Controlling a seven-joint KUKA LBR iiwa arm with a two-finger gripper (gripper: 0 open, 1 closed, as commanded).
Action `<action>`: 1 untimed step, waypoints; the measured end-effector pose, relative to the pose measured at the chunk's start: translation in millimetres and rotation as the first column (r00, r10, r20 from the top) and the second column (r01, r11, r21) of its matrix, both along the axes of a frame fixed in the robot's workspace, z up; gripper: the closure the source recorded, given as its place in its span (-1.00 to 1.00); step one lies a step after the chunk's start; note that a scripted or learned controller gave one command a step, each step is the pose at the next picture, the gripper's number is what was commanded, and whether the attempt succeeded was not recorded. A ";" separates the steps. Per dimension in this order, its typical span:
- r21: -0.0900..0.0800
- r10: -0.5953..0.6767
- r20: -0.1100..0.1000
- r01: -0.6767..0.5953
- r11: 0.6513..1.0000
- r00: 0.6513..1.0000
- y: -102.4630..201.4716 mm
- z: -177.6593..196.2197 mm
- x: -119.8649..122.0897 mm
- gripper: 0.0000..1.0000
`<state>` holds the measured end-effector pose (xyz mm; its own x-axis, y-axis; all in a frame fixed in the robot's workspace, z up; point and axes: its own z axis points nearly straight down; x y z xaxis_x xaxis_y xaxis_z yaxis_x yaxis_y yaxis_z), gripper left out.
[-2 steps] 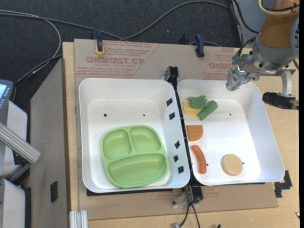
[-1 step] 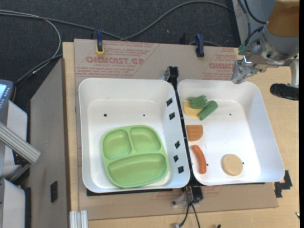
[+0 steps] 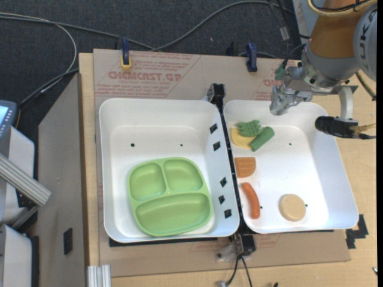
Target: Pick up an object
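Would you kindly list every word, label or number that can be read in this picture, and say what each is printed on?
"CHEMCAST GP": red print, partly blurred, on the brown board behind the left bin; my best reading.
More red print on the same board behind the right bin, near the gripper: too blurred and partly covered to read.
The small black marks on the divider between the bins carry no readable text.

Two white bins sat side by side on a brown cardboard sheet [image 3: 179,70] over the table. The left bin [image 3: 114,160] held a green divided plate [image 3: 170,195] toward its near right corner. A blue clamp [image 3: 251,57] and a yellow-tipped clamp [image 3: 125,54] gripped the cardboard's far edge. Black cables [image 3: 197,26] ran across the dark floor beyond.
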<state>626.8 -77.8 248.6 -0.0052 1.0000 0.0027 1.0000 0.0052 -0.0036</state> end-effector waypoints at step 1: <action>0.001 0.001 0.001 -0.001 1.000 1.000 55.5 6.4 -11.7 1.00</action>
<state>615.1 -22.2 254.9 -0.0067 1.0000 0.0034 1.0000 0.0067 -0.0023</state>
